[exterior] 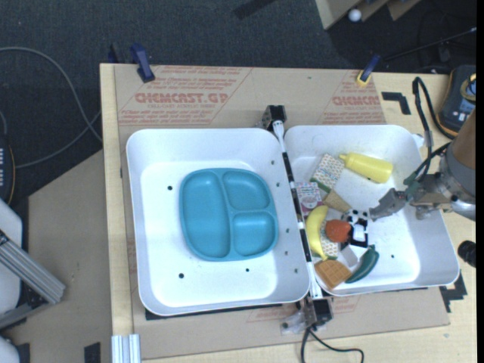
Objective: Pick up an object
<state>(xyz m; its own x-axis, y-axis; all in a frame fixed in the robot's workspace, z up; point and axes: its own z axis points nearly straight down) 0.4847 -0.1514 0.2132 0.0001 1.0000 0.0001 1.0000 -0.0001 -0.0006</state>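
- The surface carries two shallow white bins side by side: the left bin holds a blue divided plate near its centre.
- The right bin holds a cluster of small objects along its 9 o'clock side.
- In that cluster, a yellow bottle lies toward 12 o'clock, a patterned box just beside it at its 9 o'clock.
- A banana lies lower, with a red round item touching its 3 o'clock side.
- A green pepper and a brown waffle-like piece sit at the 6 o'clock end.
- The jaws reach in from 3 o'clock, low over the bin just at 2 o'clock of the red item; I cannot tell whether they are apart or together.
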